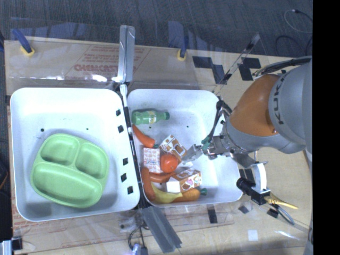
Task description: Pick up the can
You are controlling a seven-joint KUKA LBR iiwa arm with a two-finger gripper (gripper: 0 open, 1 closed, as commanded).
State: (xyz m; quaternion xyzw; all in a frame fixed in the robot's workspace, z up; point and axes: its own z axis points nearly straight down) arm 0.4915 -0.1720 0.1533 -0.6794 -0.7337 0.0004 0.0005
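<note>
1. Sits in the right bin [175, 93], near its middle: the gripper [195, 152], reaching in from the frame's right, low over the heap of groceries.
2. Cannot tell from this slant whether released, clenched or grasping; nothing seen plainly held.
3. Cannot tell which thing in the heap is the can; likeliest somewhere in the cluster at the right bin's lower left, just left of the gripper.
4. Heaped there, touching one another: a red-and-white printed packet [151, 160], a red tomato [169, 163], a yellow banana [166, 196] along the bin's lower wall, and a brown-and-white printed carton [187, 180]. Print on all too small to read.
5. Lying on its side at the bin's upper left: a green bottle [150, 117] with a pale label, wording illegible; just below it, an orange carrot [143, 136].
6. Resting in the left bin [32, 97]: a green divided plate [70, 170], well apart from the gripper.
7. Marked on the arm [260, 116], at the frame's right: black letters "KU", the rest cut off.
8. Printed on the sheet [101, 65] above the left bin: faint red text, apparently reversed, unreadable.
</note>
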